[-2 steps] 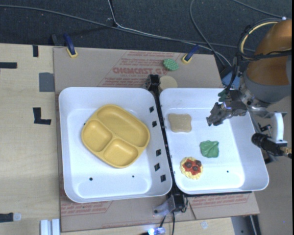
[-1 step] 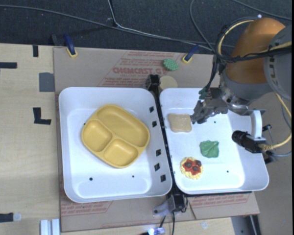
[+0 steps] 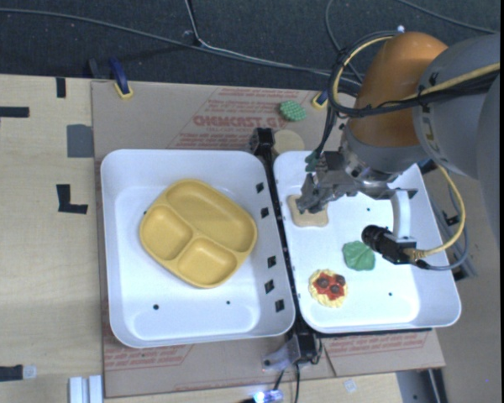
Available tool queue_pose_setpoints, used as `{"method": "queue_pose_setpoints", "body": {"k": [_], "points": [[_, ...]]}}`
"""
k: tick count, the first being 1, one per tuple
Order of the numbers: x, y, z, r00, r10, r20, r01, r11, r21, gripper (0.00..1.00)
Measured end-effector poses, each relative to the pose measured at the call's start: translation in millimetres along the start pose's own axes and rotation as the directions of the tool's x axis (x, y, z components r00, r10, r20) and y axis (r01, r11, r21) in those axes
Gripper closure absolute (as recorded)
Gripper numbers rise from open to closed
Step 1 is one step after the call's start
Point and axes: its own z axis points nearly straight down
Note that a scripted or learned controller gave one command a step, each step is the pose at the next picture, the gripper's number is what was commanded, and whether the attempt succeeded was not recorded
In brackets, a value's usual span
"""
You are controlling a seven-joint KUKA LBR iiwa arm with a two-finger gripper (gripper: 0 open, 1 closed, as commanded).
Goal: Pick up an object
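My gripper (image 3: 313, 198) reaches down into the right bin (image 3: 403, 309), right over a tan flat piece (image 3: 312, 217) near the bin's left wall. Its fingers touch or overlap the top of that piece; the wrist hides the gap between them. A green leafy toy (image 3: 359, 255) lies lower right of the gripper. A small yellow round toy with red spots (image 3: 328, 287) sits closer to the front of the same bin. The grey arm with its orange band (image 3: 399, 74) covers the bin's back part.
The left bin (image 3: 126, 309) holds a yellow sectioned plate (image 3: 197, 232). A green dotted object (image 3: 291, 110) lies on the cardboard behind the bins. A black clamp (image 3: 265, 145) sits at the divider between bins. Cables loop around the wrist at right.
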Motion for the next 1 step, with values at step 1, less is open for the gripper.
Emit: {"method": "queue_pose_setpoints", "body": {"k": [1], "points": [[46.5, 7.7, -0.5, 1.0, -0.001, 0.0, 0.001, 1.0, -0.002, 1.0]]}}
